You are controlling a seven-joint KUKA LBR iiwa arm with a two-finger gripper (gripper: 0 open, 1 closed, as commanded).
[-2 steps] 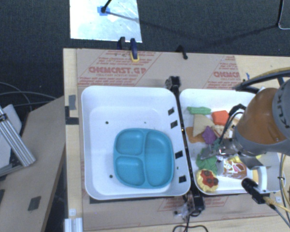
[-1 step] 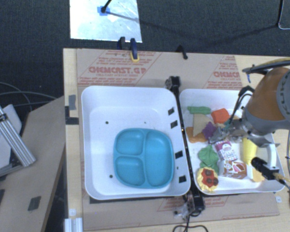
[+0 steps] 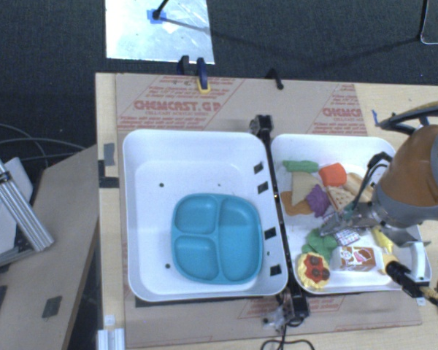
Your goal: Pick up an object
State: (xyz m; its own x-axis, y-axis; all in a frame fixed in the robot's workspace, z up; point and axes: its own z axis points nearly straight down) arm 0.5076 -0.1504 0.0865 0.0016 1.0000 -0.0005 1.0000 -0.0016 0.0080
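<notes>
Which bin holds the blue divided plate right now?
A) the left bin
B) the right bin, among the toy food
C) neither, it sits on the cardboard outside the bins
A: the blue divided plate lies flat on the floor of the left bin, while the toy food sits in the right bin.

The gripper [image 3: 341, 227] sits low among toy food in the right bin [image 3: 286, 146]; the left bin [image 3: 142, 159] holds a blue divided tray [image 3: 217, 238].

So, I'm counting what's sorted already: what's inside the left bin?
The left bin holds one blue divided tray, whose compartments look bare. Whatever lies under the tray is covered. The toy pieces, such as the orange block, sit in the right bin, where the gripper reaches.
</notes>
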